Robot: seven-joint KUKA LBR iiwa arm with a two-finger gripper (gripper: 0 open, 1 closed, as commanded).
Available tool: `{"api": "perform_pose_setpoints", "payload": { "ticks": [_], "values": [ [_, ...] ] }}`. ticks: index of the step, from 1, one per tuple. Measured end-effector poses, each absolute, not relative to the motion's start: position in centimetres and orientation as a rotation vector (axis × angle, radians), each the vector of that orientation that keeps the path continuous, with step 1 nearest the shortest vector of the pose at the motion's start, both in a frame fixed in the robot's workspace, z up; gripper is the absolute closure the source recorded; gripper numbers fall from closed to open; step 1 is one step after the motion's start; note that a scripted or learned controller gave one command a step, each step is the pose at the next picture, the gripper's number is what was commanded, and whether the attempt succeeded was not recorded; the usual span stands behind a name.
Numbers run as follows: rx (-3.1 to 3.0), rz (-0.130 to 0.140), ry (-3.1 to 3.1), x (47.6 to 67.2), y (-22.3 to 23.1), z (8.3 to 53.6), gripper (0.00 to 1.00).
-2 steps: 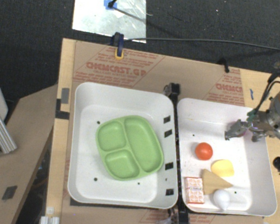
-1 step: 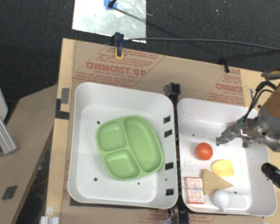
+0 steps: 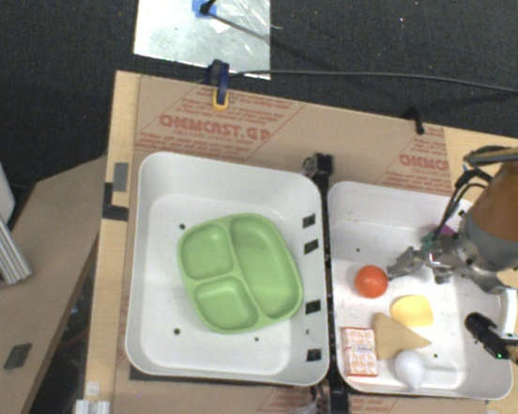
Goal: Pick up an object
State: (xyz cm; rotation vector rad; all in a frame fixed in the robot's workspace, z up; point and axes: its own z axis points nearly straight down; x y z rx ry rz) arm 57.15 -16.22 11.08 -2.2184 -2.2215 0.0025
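Camera view, from above at a slant: early in the pick, at the approach stage, with nothing lifted yet. Hand (image 3: 419,261) low inside the right bin (image 3: 401,203), reaching in from the right under the grey arm with its orange band. Fingers spread apart, nothing between them, tips just above the bin floor by the look of it. Nearest target: tomato (image 3: 371,281), just beside and below-left of the fingertips, apart from them. Lemon (image 3: 412,310) close by to its right, then a tan wedge (image 3: 400,336), a small printed box (image 3: 359,350) and a white ball (image 3: 408,367) toward the near edge, all loose on the bin floor. Left bin (image 3: 152,263) holding only a green tray (image 3: 238,271), flat and well apart from the hand.

Next move, as a guess: shift slightly toward the tomato, centre the open fingers over it, drop, then close. Round and smooth, so likely to roll or squirt out if caught off-centre; lemon near enough to be nudged during the descent.
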Motion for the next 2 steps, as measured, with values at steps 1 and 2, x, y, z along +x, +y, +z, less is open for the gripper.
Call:
{"api": "perform_pose_setpoints", "payload": {
  "ticks": [1,2],
  "values": [
    [-2.22,0.0,-2.223,57.2,-16.2,8.3,0.0],
    [-2.222,-0.003,-2.226,57.3,-16.2,9.6,1.0]
  ]
}}
